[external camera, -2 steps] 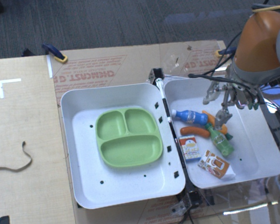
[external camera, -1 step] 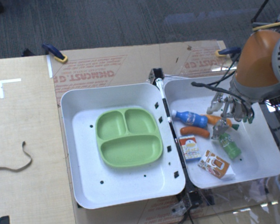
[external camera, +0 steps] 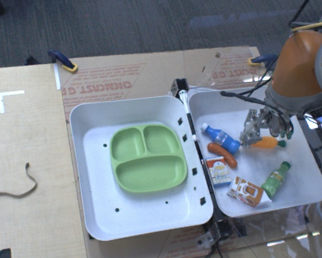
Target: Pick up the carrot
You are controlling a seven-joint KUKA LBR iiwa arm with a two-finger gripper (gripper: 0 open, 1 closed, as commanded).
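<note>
The carrot (external camera: 266, 142) is a small orange piece with a green tip. It lies in the right bin (external camera: 309, 186), in the upper middle part. My gripper (external camera: 266, 126) hangs right over the carrot's upper side and hides part of it. Whether it touches the carrot cannot be made out from here. The arm's orange band (external camera: 298, 63) rises above it at the right.
To the carrot's left lie a blue bottle (external camera: 221, 138) and a red sausage (external camera: 222, 154). A small box (external camera: 218, 171), a carton (external camera: 248, 192) and a green bottle (external camera: 276, 179) lie nearer the front. The left bin (external camera: 95, 214) holds a green divided plate (external camera: 148, 157).
</note>
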